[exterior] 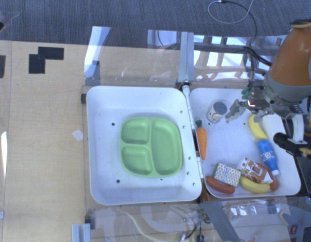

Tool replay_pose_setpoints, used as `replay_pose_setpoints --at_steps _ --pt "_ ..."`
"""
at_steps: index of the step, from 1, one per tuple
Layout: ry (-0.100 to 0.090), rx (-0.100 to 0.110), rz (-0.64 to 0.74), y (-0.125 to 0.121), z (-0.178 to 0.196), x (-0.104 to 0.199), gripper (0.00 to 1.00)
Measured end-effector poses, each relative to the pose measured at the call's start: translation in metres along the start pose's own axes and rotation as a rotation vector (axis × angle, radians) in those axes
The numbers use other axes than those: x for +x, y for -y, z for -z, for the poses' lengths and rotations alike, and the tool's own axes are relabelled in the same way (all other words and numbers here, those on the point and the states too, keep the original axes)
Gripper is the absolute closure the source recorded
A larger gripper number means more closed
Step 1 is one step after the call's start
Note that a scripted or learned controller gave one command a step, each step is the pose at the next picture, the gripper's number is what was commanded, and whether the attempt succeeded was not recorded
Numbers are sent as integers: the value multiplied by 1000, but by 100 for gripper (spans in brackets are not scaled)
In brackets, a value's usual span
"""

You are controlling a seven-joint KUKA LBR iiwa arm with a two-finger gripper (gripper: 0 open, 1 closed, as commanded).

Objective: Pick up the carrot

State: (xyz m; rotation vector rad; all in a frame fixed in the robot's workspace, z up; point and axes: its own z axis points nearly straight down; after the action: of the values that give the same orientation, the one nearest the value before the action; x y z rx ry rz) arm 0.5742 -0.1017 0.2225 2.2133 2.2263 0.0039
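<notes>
So the carrot (201,140) is lying lengthwise hard against the left wall of the right bin (295,185), green top pointing up-frame, probably just where it got dumped, and that wall could crowd a finger on that side. The gripper (246,104) hovers in the upper right of the frame near a small can (215,112), nothing in it, and I honestly can't tell how wide it's set. Bins sit on a pale wooden bench (39,150) with dark grey carpet (120,6) up top; left bin (100,135) holds a green divided plate (151,146).

We note glossy white plastic bins (140,97), a matt green plastic tray (151,146), and a pale wood-look surface (39,150).
</notes>
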Motion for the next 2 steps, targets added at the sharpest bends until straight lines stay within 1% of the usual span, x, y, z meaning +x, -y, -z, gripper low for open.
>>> replay_pose_setpoints --at_steps 1,2 --pt "0 0 159 37 -125 6 0" --pt "1 -6 161 34 -114 7 100"
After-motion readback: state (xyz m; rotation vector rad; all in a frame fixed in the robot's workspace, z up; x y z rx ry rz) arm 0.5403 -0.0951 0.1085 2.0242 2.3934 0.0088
